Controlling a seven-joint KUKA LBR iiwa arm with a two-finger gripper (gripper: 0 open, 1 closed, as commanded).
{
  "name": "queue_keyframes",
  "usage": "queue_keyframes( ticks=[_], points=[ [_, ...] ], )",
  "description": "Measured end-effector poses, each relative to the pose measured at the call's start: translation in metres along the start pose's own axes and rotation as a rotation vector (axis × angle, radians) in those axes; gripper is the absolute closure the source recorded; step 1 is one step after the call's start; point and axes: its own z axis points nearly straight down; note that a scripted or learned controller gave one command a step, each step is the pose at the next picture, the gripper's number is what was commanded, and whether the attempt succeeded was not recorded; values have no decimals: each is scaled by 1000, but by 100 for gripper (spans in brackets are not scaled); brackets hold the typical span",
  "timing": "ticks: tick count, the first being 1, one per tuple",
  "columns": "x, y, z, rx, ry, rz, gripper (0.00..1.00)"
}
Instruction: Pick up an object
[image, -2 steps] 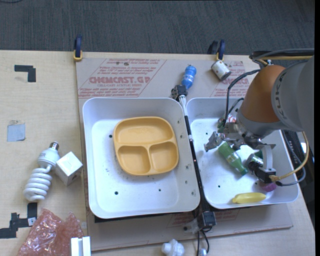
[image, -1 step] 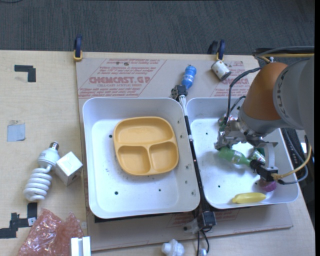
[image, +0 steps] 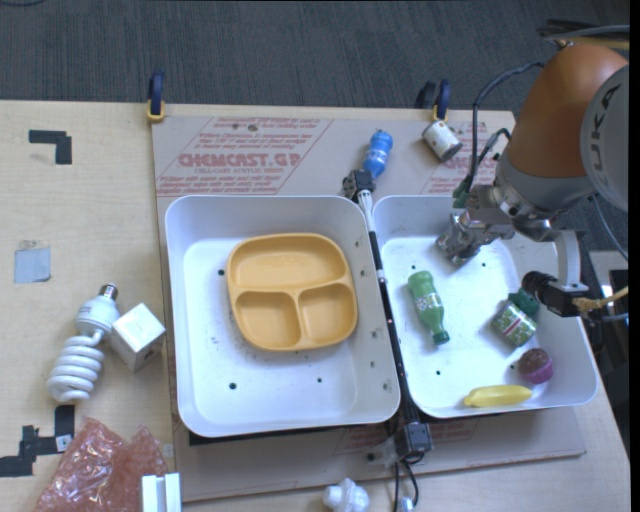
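In the right bin (image: 570, 395) lie a green bottle (image: 428, 306), a green patterned jar (image: 513, 322), a purple round fruit (image: 535, 366) and a yellow banana (image: 497, 396). My gripper (image: 458, 243) hangs over the bin's far part, above and to the right of the green bottle. Nothing shows between its fingers. The left bin (image: 190, 300) holds a yellow divided plate (image: 292, 291).
A blue bottle (image: 377, 153) and a small white cylinder (image: 440, 139) lie on the cardboard behind the bins. Left of the bins on the bench rest a spiral light bulb (image: 82, 352), a white cube (image: 138, 334) and a pink mesh bag (image: 95, 465).
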Motion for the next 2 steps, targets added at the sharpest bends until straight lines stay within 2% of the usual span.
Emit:
queue_keyframes(
  ticks=[1,2],
  points=[
    [0,0,0,0,0,0,0],
    [-28,-48,138,2,1,4,0]
  ],
)
